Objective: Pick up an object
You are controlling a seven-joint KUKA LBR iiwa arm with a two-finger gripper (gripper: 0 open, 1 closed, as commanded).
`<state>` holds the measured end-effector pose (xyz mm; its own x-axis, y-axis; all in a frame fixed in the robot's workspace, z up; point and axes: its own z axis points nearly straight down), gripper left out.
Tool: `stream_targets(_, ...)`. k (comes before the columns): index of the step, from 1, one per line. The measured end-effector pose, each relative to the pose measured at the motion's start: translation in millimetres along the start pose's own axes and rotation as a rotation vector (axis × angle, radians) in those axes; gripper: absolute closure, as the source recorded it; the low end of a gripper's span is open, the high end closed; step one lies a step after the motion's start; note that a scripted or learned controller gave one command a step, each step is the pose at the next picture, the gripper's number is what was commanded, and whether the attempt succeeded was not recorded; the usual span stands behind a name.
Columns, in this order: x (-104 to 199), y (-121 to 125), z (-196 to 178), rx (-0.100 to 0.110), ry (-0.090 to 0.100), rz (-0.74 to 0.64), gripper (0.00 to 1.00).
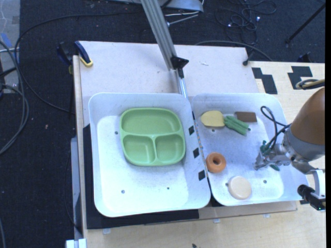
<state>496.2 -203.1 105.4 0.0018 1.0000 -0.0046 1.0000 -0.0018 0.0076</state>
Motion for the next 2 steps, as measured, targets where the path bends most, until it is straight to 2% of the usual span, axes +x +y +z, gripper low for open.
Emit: stream_targets(2,-1,0,-126,0.0,0.001,-0.005,1.0)
